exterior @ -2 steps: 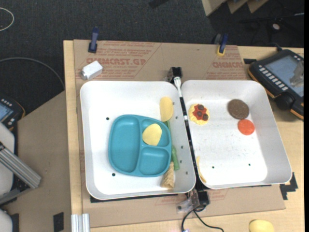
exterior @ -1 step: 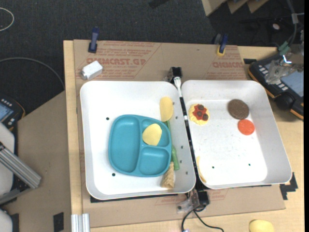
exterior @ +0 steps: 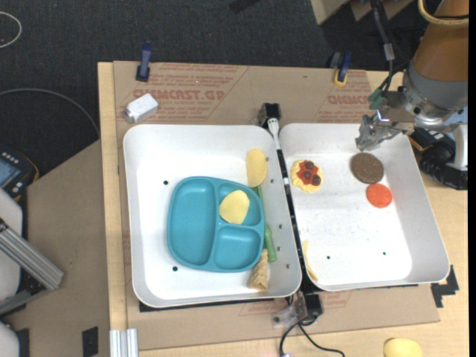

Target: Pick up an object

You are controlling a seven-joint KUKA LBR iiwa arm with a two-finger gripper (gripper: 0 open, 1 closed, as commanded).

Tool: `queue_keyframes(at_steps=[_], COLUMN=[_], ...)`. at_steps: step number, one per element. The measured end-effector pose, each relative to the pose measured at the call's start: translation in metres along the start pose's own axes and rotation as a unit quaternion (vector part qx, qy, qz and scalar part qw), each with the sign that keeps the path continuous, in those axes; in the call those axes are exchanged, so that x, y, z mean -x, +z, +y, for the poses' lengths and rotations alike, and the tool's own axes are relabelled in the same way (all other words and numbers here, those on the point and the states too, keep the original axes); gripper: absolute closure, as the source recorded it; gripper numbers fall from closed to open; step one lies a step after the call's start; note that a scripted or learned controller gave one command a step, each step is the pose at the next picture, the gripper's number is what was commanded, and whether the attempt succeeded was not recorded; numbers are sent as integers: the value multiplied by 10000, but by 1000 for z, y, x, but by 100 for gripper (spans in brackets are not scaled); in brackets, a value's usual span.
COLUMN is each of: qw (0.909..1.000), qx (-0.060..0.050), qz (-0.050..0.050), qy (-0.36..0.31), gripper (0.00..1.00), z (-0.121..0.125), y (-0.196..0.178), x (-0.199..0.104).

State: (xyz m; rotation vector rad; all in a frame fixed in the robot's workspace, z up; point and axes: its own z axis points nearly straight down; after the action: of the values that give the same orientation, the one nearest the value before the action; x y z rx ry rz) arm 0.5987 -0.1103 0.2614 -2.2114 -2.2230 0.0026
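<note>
Nearest, at the left bin's (exterior: 137, 199) front edge: a tan scrap (exterior: 259, 275), wedged beside a green stick (exterior: 268, 242) against a teal divided plate (exterior: 214, 223) carrying a yellow piece (exterior: 235, 207). Right bin (exterior: 416, 262): pizza-like disc (exterior: 306, 175), brown round cookie (exterior: 367, 167), orange disc (exterior: 379, 195), loosely scattered, well apart for easy reach. Gripper (exterior: 371, 136) poised just beyond the cookie at the far edge, seemingly lining up; finger state impossible to tell, nothing visibly held.

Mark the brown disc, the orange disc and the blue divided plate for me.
brown disc (exterior: 367, 168), camera view, centre of its top face.
orange disc (exterior: 379, 195), camera view, centre of its top face.
blue divided plate (exterior: 195, 222), camera view, floor of its large left compartment.
</note>
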Motion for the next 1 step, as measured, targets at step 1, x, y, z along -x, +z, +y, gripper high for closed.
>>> queue_keyframes(at_steps=[1], qw=[9999], qx=[87], qz=[-50], qy=[41], gripper=[100], z=[71], y=[62], x=[116])
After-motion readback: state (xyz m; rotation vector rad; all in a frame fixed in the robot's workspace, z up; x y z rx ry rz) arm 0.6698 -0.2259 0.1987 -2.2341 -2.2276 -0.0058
